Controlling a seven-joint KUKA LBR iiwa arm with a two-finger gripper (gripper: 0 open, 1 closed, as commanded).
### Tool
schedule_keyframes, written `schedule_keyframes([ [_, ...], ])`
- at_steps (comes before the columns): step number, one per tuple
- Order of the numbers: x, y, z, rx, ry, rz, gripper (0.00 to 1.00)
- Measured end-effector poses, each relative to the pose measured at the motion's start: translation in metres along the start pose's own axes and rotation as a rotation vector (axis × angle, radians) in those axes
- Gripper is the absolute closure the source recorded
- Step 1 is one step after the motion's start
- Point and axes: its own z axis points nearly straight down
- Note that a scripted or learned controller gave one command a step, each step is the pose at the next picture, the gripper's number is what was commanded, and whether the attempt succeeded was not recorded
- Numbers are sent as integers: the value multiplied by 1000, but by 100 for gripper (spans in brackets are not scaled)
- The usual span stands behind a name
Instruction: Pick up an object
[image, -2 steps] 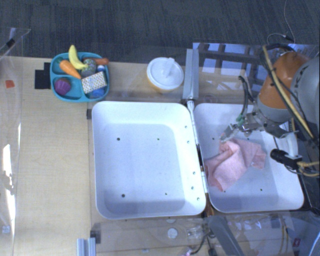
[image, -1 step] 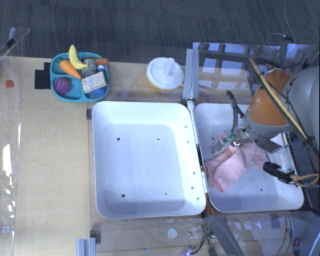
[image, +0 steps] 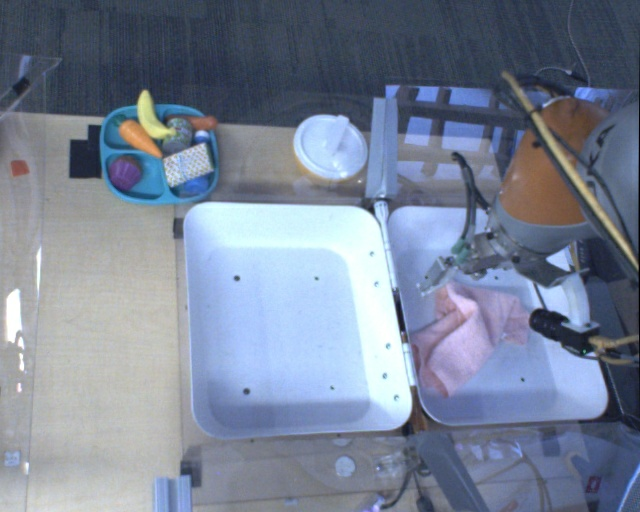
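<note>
Over the right bin (image: 560, 400), the gripper (image: 443, 272) hangs near the bin's centre with its fingers spread apart, grasping nothing. Just below it, toward five o'clock, a crumpled pink cloth (image: 465, 335) lies on the bin floor, reaching down toward the left wall. Open white floor lies at the bin's three and five o'clock. At nine o'clock, the left bin (image: 285, 320) adjoins it. On the table (image: 90, 320), at ten o'clock, sit a white lidded container (image: 331, 147) and a blue toy-food tray (image: 158, 152).

A robotics lab: a wooden bench (image: 100, 330) with two white bins (image: 290, 225) and clear guard panels (image: 25, 250).
</note>
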Motion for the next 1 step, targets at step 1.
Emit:
schedule_keyframes([
  [1,-49,-16,91,-2,-2,124,0],
])
